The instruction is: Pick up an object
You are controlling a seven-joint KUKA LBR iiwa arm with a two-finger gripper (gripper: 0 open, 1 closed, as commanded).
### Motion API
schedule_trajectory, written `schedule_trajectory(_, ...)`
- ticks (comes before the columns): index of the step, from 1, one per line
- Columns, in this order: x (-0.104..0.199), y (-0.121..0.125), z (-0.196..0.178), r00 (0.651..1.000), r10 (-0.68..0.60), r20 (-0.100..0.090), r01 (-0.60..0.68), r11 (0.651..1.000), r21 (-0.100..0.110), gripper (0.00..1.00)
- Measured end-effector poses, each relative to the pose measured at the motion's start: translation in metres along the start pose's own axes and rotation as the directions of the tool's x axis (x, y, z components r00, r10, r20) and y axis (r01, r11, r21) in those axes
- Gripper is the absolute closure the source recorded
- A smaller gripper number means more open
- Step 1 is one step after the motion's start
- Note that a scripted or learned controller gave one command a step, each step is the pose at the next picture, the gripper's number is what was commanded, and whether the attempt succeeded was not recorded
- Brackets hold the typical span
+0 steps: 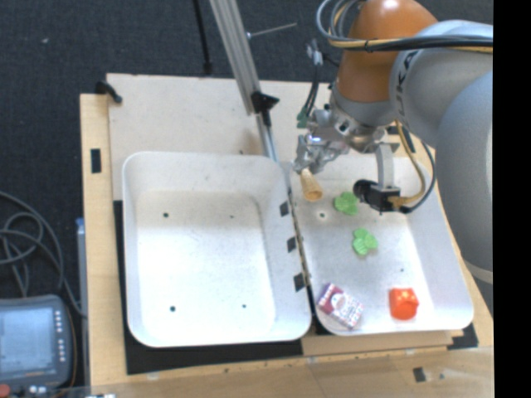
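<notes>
1. On the arm (431, 81): dark letters along the grey casing just right of the orange band, seen edge-on and partly cut off; likely the maker's name, not clearly readable.
2. On the packet (341, 306): red and white print, too small to read.
3. On the pendant (33, 342) at lower left: a screen and buttons, no legible characters.
4. Elsewhere: no readable text, number or sign.
</notes>
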State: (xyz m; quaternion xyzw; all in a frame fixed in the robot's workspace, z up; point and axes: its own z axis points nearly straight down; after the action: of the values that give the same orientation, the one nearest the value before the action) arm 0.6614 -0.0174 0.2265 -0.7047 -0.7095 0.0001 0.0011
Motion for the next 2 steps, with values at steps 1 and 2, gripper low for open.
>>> schedule_trajectory(1, 0.043, -0.007, 0.002, 1.000, 0.001, 0.000, -0.001, 1.000, 0.002, 1.00)
schedule_trajectory(2, 0.097, -0.008, -0.001, 1.000, -0.001, -0.001, 0.001, 1.000, -0.003, 1.00)
